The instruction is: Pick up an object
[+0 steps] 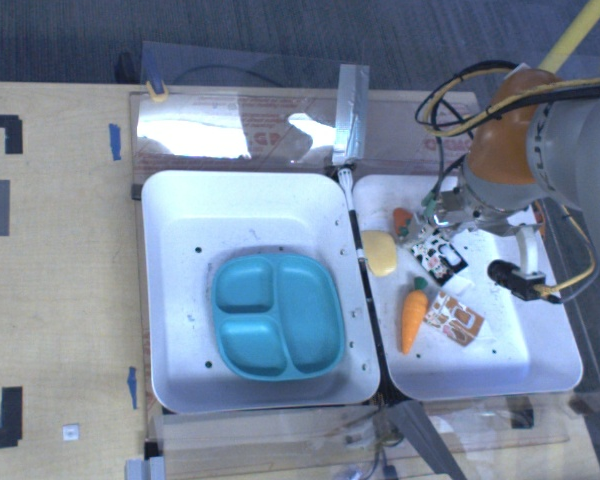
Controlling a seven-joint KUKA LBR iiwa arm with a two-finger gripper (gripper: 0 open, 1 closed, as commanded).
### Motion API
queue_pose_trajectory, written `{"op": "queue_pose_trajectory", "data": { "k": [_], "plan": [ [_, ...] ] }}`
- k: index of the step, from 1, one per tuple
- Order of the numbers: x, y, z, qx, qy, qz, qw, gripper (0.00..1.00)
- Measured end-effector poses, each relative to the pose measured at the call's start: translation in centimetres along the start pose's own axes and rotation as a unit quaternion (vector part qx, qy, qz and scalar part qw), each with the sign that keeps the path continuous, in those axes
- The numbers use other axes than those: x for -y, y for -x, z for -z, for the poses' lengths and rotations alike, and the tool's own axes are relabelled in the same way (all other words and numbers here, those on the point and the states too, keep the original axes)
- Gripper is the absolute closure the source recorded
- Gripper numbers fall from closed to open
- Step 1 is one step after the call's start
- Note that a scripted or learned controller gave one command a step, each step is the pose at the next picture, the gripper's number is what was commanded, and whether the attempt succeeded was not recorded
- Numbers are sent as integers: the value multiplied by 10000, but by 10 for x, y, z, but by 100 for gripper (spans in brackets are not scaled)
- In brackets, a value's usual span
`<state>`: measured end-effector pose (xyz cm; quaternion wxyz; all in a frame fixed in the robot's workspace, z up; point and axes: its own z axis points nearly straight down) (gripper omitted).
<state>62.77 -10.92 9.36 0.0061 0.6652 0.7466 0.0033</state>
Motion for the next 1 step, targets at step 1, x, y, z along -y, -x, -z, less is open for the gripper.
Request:
{"op": "queue_pose_trajectory", "data": {
  "k": [1],
  "plan": [
    [0,-86,95,-29,-25,-1015,9948,100]
  ]
}}
